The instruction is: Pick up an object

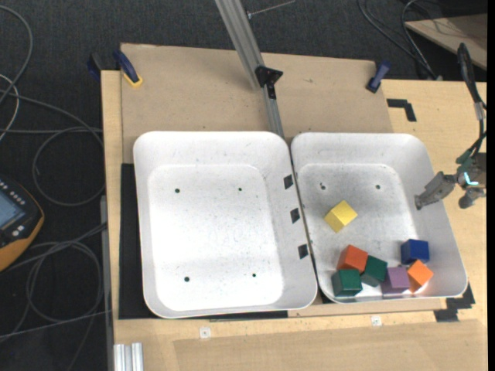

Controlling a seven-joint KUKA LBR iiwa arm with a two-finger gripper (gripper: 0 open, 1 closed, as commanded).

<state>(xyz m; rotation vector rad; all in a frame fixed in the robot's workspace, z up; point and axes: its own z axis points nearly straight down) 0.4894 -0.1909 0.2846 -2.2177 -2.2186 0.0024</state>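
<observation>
The gripper (pixel 451 192) is seen over the right bin's (pixel 402 147) right rim, fingers spread and nothing between them. A yellow block (pixel 340 216) lies mid-bin; the other blocks (orange, green, purple, blue) (pixel 380 271) are clustered by its near right corner

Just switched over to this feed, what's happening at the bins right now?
The gripper sits at the right edge of the right bin, above its rim, with nothing between its fingers. All the blocks lie in that bin: a yellow block alone near the middle, and a cluster at the near end of red, two green, purple, orange and blue. No pick has been made yet.
</observation>
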